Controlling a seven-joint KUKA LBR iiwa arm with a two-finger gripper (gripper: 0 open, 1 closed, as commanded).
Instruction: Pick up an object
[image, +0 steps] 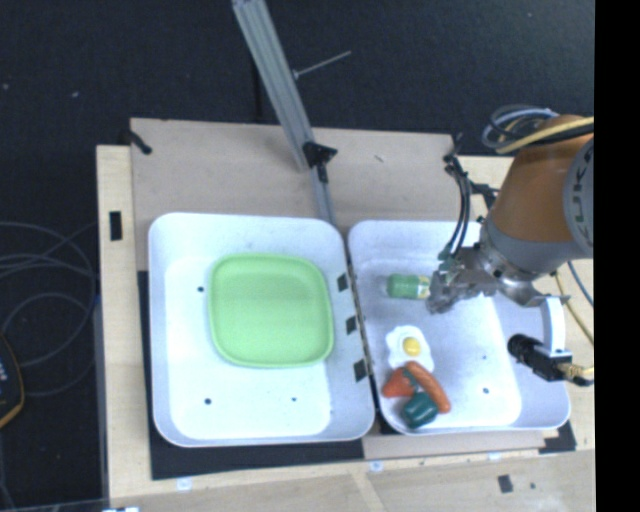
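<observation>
The right bin (500, 400) holds a small green object (405, 287) near its upper left, a fried-egg toy (409, 347) in the middle, and an orange-red sausage-like piece (420, 381) beside a dark green piece (421, 410) near the front. My gripper (443, 295) hangs low over the right bin, its tip right beside the green object's right end. The orange-banded wrist (540, 200) rises behind it and hides part of the bin floor.
A light green square plate (270, 310) lies in the left bin (180, 400). A grey pole (285, 90) slants from the top down to the divider between the bins. Cables (465, 215) trail off the wrist, and a black fitting (530, 355) sits at the right bin's edge.
</observation>
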